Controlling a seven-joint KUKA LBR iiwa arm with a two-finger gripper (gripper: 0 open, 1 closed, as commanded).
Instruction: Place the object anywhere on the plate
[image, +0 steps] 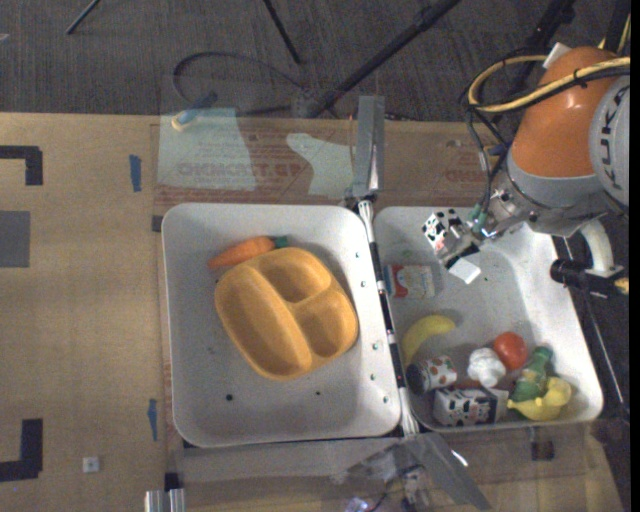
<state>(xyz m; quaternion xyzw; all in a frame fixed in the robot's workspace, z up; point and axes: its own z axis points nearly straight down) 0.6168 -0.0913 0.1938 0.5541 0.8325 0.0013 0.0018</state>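
An orange-yellow divided plate lies in the left bin, with an orange carrot touching its upper left rim. My gripper hangs over the back left part of the right bin, with a black-and-white patterned piece at its tip. Just below it lies a small red-and-white carton. The gripper is well right of the plate, across the wall between the bins.
At the front of the right bin lie a banana, a small can, a cow-print carton, a white lump, a red tomato and a yellow-green toy. A metal divider separates the bins.
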